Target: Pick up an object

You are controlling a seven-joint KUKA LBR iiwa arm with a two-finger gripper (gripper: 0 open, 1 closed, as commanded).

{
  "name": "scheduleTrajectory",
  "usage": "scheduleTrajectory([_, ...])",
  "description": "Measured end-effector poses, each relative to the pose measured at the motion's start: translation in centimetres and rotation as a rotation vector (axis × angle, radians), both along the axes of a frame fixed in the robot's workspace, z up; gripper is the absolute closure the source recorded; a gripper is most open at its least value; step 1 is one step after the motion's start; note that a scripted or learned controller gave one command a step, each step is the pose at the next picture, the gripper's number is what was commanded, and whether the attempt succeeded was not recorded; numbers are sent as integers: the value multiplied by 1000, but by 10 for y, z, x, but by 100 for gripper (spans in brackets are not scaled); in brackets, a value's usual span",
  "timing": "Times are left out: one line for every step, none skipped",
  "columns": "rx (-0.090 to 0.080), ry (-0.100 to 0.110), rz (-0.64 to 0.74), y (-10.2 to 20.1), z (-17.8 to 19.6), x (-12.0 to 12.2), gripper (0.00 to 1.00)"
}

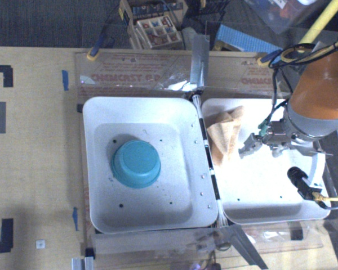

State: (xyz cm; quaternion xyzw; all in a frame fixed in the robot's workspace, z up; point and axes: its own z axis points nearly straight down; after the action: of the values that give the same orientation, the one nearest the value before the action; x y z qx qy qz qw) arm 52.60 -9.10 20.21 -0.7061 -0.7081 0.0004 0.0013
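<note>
A blue bowl (pixel 136 162) lies upside down in the left white bin (pixel 101 117). A tan, crumpled cloth-like object (pixel 224 135) rests against the left wall of the right white bin (pixel 259 198). My gripper (pixel 251 145) hangs low over the right bin, just right of the tan object and close to its edge. I see nothing held in it. The grey arm with its orange band (pixel 321 86) comes in from the right above the bin.
A black cable and connector (pixel 302 183) dangle over the right bin's lower right corner. Cardboard (pixel 135 75) lines the bench behind both bins. A metal divider (pixel 199 66) stands between the bins at the back.
</note>
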Motion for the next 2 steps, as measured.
scheduleTrajectory([-3, -5, -135, -52, -12, 42, 0])
scheduleTrajectory([-3, -6, -42, -10, -15, 98, 0])
